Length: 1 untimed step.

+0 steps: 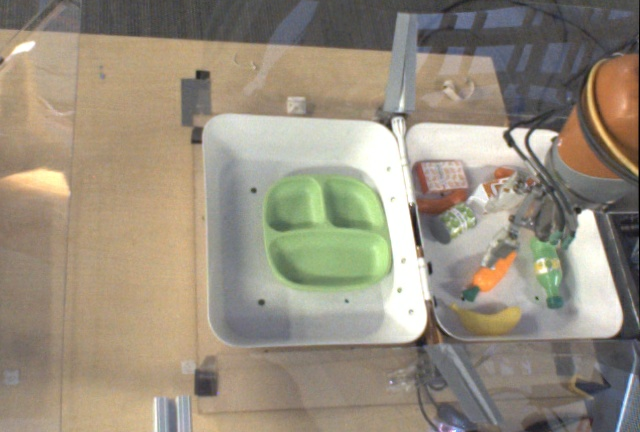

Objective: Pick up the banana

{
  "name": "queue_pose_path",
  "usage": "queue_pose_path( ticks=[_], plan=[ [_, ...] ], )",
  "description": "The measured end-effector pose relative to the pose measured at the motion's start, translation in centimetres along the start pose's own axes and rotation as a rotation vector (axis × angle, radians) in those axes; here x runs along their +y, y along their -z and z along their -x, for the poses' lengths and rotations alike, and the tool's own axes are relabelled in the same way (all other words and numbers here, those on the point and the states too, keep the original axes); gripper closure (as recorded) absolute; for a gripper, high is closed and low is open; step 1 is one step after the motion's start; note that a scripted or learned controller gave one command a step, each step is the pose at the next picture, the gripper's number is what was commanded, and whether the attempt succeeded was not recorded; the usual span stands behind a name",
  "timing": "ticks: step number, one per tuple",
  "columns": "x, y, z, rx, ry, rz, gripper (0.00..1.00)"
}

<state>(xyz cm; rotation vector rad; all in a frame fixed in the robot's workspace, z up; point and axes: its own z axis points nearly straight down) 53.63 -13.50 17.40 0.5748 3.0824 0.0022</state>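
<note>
Against the right bin's (610, 325) near wall lies the banana (488, 319); no label reads, the hand's (527, 220) grip unclear.

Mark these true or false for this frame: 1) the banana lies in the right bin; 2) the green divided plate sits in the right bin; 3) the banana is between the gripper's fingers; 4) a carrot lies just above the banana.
1) True: the banana lies at the right bin's near edge.
2) False: the green divided plate sits in the left bin.
3) False: the gripper is above the banana, apart from it.
4) True: the carrot lies just above it.
</note>
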Motion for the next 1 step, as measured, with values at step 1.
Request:
queue_pose_path(
  ticks=[1],
  plan=[
    [3.43, -5.87, -0.15, -0.004, -0.013, 0.001, 0.0]
  ],
)
